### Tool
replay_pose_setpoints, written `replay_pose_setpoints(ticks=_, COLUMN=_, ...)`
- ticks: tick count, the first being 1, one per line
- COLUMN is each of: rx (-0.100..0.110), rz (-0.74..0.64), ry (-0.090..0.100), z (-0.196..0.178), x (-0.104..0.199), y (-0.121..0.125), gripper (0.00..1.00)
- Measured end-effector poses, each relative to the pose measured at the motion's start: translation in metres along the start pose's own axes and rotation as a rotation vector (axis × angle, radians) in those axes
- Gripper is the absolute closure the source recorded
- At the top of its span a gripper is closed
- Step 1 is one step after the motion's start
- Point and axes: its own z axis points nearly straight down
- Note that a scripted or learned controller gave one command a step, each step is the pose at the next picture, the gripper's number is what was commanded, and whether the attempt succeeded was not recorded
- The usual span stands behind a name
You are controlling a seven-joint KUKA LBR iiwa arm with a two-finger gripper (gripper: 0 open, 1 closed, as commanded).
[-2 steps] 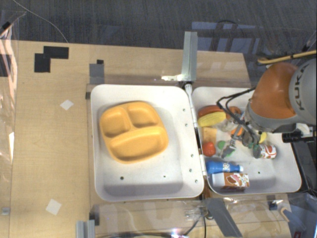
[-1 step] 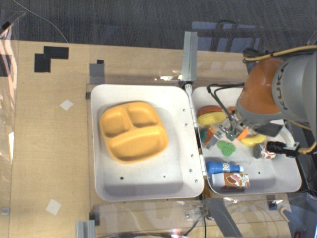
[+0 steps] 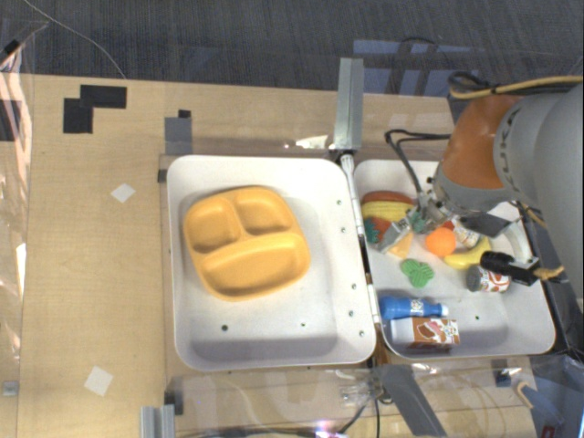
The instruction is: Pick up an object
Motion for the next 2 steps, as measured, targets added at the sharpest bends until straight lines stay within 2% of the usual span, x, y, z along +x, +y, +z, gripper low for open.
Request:
replay_pose_setpoints(ticks=1, rx=-0.008, rz=-0.008, ry=-0.008, z=-0.014, x=-0.001, y=0.004, gripper=1.0)
replay_pose_setpoints(ticks=2, rx=-0.001, rz=0.223, ry=0.001, z=-0.099, x=0.058, y=0.036, gripper=1.0)
